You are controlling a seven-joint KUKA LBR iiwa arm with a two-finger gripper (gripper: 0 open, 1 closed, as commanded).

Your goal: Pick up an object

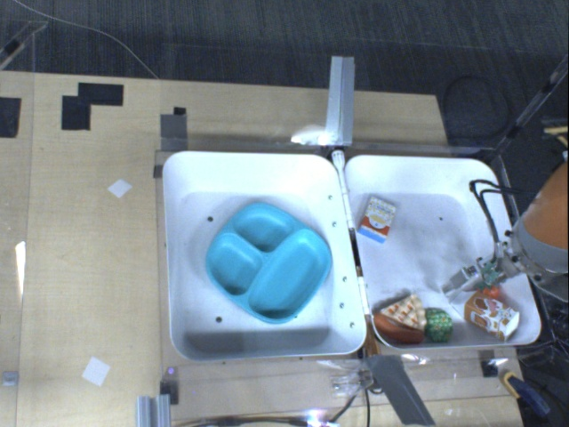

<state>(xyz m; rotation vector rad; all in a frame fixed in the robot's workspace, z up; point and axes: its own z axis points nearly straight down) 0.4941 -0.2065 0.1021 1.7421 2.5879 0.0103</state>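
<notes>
Right bin [418, 238] holds a carton [377, 218], food toys [413, 320]; pincer [476, 277], grip unclear, beside pouch [492, 315].

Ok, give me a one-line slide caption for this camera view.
Grey arm's gripper low in the right white bin near toy food items; blue three-compartment plastic tray lies in the left white bin.

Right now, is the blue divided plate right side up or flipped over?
Right side up: the blue divided plate in the left bin shows three hollow compartments facing up.

No legible text; print on small carton [378, 218] too blurred.
</notes>
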